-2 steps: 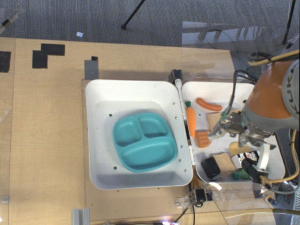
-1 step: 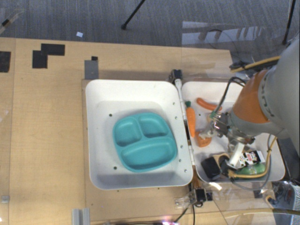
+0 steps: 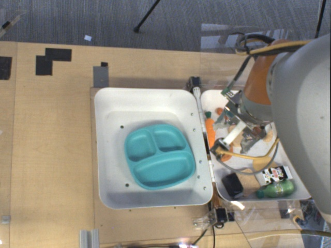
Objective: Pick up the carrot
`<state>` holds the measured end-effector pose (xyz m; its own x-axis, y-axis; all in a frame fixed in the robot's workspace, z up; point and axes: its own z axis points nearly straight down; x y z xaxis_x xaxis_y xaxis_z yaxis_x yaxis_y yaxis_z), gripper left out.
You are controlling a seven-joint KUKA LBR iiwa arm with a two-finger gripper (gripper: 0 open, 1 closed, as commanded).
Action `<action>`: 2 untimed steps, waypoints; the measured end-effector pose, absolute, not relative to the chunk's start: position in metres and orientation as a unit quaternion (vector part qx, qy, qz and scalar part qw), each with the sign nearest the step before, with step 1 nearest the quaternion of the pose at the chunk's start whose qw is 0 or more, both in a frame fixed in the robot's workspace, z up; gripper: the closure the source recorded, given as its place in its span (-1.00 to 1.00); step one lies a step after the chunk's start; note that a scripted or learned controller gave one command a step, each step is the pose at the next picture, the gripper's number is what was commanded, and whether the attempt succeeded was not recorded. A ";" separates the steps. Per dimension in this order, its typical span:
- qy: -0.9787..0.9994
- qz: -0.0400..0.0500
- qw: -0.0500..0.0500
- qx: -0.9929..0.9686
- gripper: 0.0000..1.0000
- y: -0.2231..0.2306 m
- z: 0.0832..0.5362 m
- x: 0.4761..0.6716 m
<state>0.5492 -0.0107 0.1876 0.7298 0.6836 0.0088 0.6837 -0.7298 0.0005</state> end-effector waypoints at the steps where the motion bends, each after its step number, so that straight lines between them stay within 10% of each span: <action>1: -0.368 0.001 0.002 -0.930 -1.00 -0.002 0.184 0.526; 2: -0.260 0.001 0.000 -0.966 -1.00 -0.037 0.184 0.606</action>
<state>0.6060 -0.0366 0.1842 0.8651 0.5016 -0.0015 0.5016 -0.8651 -0.0005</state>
